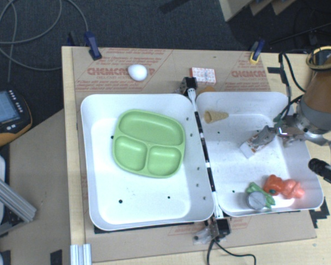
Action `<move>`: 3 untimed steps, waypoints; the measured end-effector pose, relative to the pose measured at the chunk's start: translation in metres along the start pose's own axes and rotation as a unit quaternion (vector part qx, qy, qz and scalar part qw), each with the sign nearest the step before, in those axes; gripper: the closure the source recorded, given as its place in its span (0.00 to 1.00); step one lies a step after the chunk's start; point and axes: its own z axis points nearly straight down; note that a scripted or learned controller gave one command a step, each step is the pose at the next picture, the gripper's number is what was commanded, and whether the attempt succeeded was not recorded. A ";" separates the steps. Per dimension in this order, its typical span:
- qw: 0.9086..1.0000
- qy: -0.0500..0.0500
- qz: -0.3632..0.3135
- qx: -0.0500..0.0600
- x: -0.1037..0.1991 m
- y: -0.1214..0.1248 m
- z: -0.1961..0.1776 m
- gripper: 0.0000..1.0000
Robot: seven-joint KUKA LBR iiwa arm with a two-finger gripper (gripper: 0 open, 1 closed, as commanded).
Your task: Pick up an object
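My gripper [258,142] reaches in from the right and hangs low over the middle of the right bin [237,101]. A small pale piece [246,149] shows at its tip; I cannot tell whether that is part of the gripper or a held thing. A tan cone [215,116] lies near the bin's back left, apart from the gripper. An orange-red toy [282,186] and a green-and-grey object [257,198] lie together at the bin's front right.
The left bin [94,164] holds a green divided plate [149,143]. On the bench behind the bins lie a white egg [137,72] and a small patterned box [203,75]. Blue clamps [92,44] grip the back edge.
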 end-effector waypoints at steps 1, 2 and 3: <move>1.000 0.000 -0.001 -0.001 0.048 0.003 0.009 0.00; 1.000 -0.001 0.000 -0.003 -0.003 0.036 0.045 0.00; 1.000 -0.002 0.000 -0.006 -0.003 0.038 0.033 1.00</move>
